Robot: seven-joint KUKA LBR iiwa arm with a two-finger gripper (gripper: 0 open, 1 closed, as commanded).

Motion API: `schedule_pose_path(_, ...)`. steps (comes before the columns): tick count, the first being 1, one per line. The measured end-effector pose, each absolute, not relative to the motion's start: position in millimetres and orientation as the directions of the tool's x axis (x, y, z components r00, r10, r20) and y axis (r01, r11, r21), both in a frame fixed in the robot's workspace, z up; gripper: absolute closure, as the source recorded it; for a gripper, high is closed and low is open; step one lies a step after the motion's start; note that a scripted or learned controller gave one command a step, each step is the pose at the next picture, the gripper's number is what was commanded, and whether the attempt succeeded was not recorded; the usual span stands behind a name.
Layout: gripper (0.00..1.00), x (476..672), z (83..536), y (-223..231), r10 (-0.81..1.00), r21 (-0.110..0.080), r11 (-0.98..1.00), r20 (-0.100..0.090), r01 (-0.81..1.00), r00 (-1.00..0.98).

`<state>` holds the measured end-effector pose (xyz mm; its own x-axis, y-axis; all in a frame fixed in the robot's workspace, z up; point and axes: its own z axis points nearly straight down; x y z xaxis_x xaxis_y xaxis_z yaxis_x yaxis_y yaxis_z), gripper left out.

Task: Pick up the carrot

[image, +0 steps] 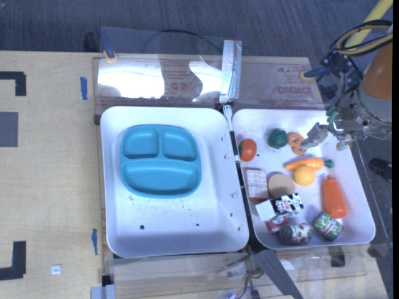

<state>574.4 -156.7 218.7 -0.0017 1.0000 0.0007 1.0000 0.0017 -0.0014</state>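
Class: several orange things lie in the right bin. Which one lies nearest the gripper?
The small orange ring-like piece, just left of the gripper. The thin carrot, the yellow-orange ball and the fat orange piece lie farther down.

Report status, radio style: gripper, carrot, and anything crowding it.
Gripper over right bin, nothing between fingers. Carrot flat in bin, ungrabbed. Yellow fruit touching it; orange ring toy close above.

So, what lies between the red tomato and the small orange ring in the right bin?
In the camera view, a dark green ball lies between the tomato and the orange ring.
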Motion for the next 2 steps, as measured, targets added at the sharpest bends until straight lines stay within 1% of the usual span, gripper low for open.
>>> schedule_pose_path(1,0.0,535.7,97.1,-196.2,0.995,-0.011,0.1,0.003,0.995,-0.1)
schedule_pose_path(2,1.0,540.7,113.2,-195.9,0.995,0.004,0.101,-0.002,0.995,-0.101)
